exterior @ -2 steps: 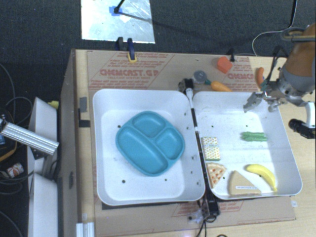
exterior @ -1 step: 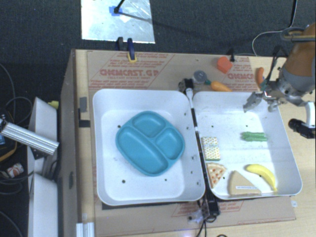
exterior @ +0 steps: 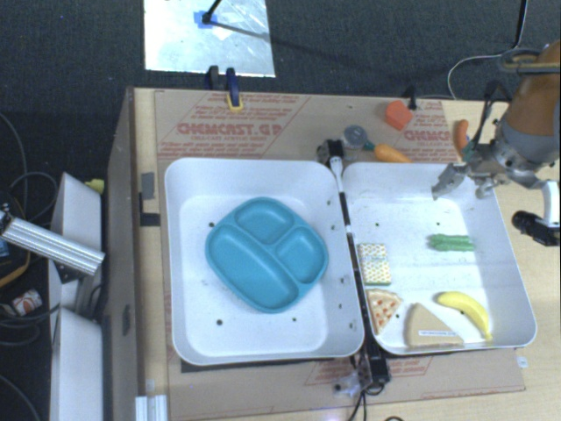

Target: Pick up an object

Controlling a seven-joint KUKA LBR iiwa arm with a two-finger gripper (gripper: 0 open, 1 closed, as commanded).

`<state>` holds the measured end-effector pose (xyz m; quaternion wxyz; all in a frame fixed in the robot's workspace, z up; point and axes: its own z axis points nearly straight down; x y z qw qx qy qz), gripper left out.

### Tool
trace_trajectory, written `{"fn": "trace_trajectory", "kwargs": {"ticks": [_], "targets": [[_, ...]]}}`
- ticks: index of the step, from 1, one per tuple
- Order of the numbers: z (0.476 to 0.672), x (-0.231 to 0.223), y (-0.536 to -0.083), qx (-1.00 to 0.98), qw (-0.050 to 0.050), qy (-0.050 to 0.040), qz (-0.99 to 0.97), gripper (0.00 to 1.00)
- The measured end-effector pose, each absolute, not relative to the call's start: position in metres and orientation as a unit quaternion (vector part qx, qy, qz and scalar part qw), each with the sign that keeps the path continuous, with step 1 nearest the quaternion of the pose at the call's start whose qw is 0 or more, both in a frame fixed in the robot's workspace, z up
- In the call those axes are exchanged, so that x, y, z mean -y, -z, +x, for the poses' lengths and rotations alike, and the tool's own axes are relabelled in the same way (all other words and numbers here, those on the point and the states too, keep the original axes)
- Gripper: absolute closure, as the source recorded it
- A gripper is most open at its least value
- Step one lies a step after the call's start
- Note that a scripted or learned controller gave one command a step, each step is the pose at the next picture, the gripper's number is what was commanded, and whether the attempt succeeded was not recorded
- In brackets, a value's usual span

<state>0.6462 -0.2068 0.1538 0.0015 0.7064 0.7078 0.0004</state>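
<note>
Nearest the camera, along the front wall of the right bin, lay a pizza slice at seven o'clock, a tan wedge at six and a banana at five, the wedge and banana almost touching. Above them a waffle square sat against the divider at nine, and a green bean pod lay alone near the middle. My gripper hung at one o'clock over the back rim, fingers spread and holding nothing. I judged the pod the best pick: bare floor lay around it, so I could drop straight down and close across its narrow width. The front pieces crowded the wall, leaving little finger room. The left bin held a blue divided tray. Beyond the bins, at twelve, a toy carrot rested on the cardboard.
</note>
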Motion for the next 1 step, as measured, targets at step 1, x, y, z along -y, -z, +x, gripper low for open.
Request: {"fn": "trace_trajectory", "kwargs": {"ticks": [1], "targets": [[0.6462, 0.2068, -0.1538, -0.708, 0.002, -0.0004, 0.706, 0.00]]}}
